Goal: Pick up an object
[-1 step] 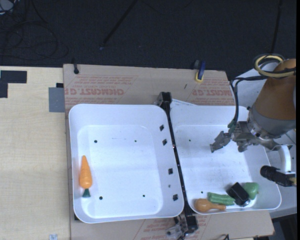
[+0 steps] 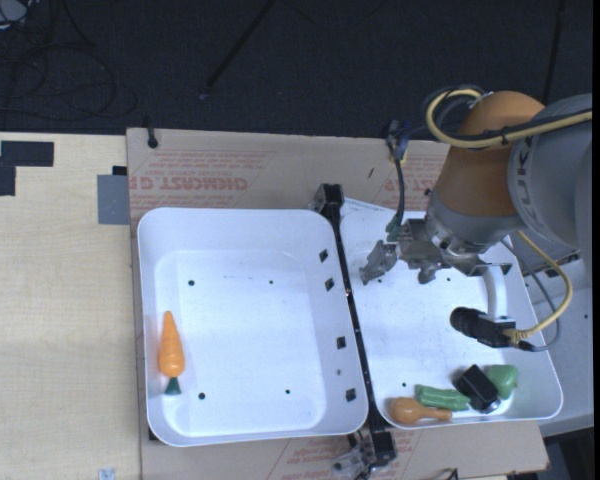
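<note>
My gripper [image 2: 402,266] hangs over the upper part of the right bin [image 2: 400,348], close to the divider between the bins. Its fingers [image 2: 379,263] stand apart, with only white bin floor showing between them. At the right bin's near edge lies a cluster: a tan pear-shaped toy [image 2: 418,411], a green pod-like toy [image 2: 441,398], a black block [image 2: 477,387] and a green lump [image 2: 502,376]. An orange carrot toy [image 2: 170,348] with a green tip lies alone by the left wall of the left bin [image 2: 240,238].
The grey arm with its orange band [image 2: 485,168] reaches in from the right, above the right bin's far corner. A black part on a yellow cable [image 2: 483,326] hangs over the right bin's right side. Brown cardboard [image 2: 240,168] lies under both bins.
</note>
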